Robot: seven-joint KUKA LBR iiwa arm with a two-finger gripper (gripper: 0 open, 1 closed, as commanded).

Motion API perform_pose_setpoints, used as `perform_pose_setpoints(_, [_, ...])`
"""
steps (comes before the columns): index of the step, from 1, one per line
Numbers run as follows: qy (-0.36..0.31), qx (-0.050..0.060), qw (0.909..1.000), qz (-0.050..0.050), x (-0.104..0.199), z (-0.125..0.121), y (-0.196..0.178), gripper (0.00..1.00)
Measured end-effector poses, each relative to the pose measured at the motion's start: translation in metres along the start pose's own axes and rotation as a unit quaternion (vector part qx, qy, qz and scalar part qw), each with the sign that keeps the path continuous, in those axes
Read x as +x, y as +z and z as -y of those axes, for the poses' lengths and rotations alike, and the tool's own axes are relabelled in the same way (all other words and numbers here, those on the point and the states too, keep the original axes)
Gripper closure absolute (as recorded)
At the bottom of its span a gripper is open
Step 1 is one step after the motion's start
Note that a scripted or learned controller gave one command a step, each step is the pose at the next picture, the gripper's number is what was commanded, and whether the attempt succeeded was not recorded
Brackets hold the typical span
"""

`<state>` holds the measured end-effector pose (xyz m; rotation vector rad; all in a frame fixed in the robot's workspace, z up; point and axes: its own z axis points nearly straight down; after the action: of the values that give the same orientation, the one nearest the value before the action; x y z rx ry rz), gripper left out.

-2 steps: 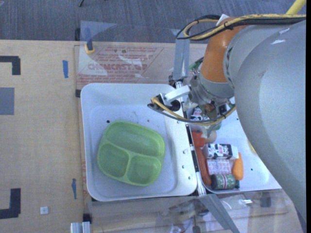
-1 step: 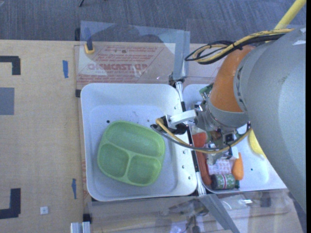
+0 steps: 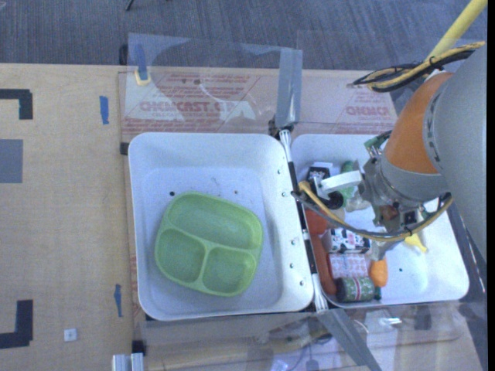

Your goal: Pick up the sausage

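Observation:
The sausage (image 3: 316, 236) is a long red-brown piece lying along the left wall of the right bin (image 3: 441, 280), running from the middle toward the front. My gripper (image 3: 370, 207) hangs low over the middle of that bin, to the right of the sausage and a short way from it. The grey wrist and orange band cover the gripper from above. Nothing shows as held.
Beside the sausage lie a black-and-white packet (image 3: 348, 241), a pink packet (image 3: 347, 267), a small can (image 3: 356, 289), an orange piece (image 3: 378, 273) and a yellow piece (image 3: 416, 243). The left bin (image 3: 155, 161) holds a green divided plate (image 3: 207, 243).

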<state>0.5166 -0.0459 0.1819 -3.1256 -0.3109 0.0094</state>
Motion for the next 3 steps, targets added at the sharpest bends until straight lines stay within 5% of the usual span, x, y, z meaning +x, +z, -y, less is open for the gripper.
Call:
perform_pose_setpoints(1, [0.0, 0.0, 1.0, 0.0, 0.0, 0.0, 0.0, 0.0])
perform_pose_setpoints(2, [-0.001, 0.0, 1.0, -0.003, -0.031, -0.043, 0.085, 0.0])
perform_pose_setpoints(3, [-0.029, 0.0, 0.9996, -0.002, 0.054, -0.098, 0.096, 0.0])
